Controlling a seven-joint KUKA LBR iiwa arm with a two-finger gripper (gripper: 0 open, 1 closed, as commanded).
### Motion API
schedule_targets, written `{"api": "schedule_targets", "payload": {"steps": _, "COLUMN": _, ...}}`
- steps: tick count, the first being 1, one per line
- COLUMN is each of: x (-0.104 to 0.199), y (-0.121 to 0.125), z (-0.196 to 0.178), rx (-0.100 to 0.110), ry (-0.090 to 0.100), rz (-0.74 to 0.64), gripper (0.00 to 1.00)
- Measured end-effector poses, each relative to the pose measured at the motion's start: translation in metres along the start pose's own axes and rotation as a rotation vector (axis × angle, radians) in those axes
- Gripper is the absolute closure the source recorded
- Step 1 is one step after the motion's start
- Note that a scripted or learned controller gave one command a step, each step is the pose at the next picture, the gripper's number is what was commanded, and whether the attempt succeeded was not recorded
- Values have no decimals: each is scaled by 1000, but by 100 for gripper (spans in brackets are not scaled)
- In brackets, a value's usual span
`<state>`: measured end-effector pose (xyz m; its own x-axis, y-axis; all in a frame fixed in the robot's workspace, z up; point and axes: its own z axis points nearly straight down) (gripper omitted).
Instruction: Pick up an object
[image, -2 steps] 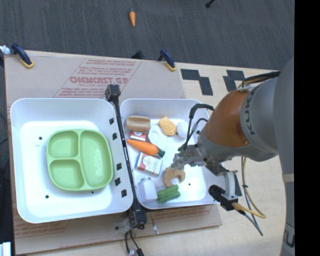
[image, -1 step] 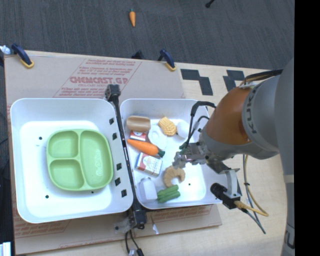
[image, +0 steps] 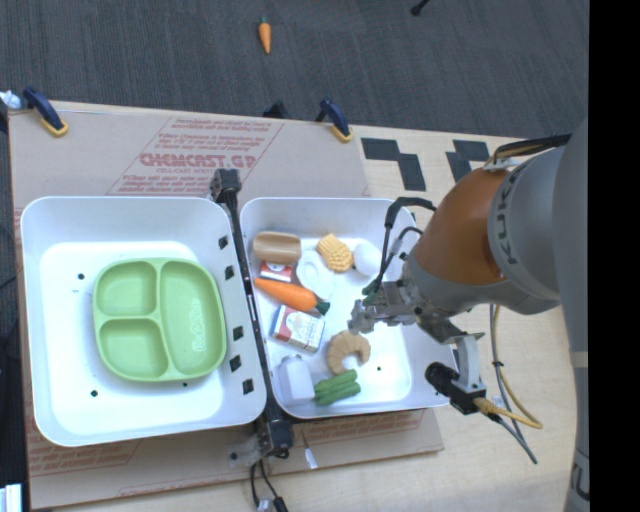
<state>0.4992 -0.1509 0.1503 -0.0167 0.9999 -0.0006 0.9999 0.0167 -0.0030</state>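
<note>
The right bin (image: 395, 392) holds several toy foods: a hot dog bun (image: 277, 246), a yellow corn piece (image: 336, 253), a white egg (image: 366, 258), an orange carrot (image: 288, 294), a red and white carton (image: 299, 329), a tan croissant (image: 348, 350) and a green vegetable (image: 336, 388). My gripper (image: 366, 316) hangs low in the right bin, just above and to the right of the croissant. The grey wrist and orange band hide the bin's right side.
The left bin (image: 40, 400) holds a green three-compartment plate (image: 160, 318). A black clamp strip (image: 243, 300) runs between the bins. A small white cup (image: 293, 376) stands at the right bin's front left. Cables trail off the wrist at the right.
</note>
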Motion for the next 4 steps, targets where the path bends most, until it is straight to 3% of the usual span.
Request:
{"api": "schedule_targets", "payload": {"steps": 1, "x": 42, "y": -13, "z": -135, "rx": -6, "ry": -1, "rz": 10, "gripper": 100}}
{"api": "schedule_targets", "payload": {"steps": 2, "x": -4, "y": -20, "z": -12, "rx": 2, "ry": 1, "rz": 11, "gripper": 100}}
{"api": "schedule_targets", "payload": {"steps": 3, "x": 11, "y": 13, "z": -126, "rx": -6, "ry": -1, "rz": 10, "gripper": 100}}
{"api": "schedule_targets", "payload": {"steps": 4, "x": -6, "y": 120, "z": -21, "rx": 1, "ry": 1, "rz": 10, "gripper": 100}}
